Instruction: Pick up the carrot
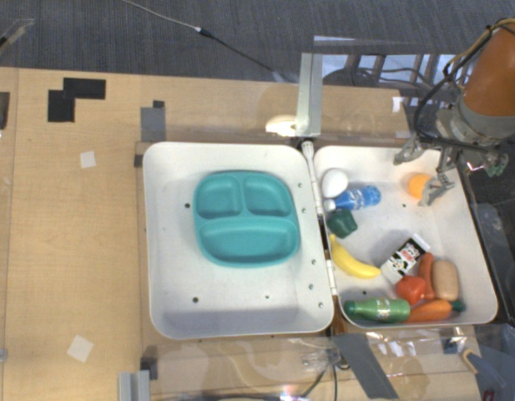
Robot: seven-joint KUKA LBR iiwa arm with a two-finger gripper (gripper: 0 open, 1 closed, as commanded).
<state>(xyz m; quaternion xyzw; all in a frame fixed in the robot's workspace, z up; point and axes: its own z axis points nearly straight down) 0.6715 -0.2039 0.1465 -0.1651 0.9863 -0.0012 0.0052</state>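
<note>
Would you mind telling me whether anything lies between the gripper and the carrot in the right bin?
The gripper is at the bin's far end, beside an orange ball. The carrot lies at the near end, crowded by a bread roll, tomato and cucumber.

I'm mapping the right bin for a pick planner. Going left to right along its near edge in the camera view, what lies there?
Green cucumber-like vegetable → carrot, lying against the near wall of the right bin. The red piece and the tan potato-like piece sit just behind them and overlap, so I leave them out.

Orange carrot, right bin's near edge
</note>
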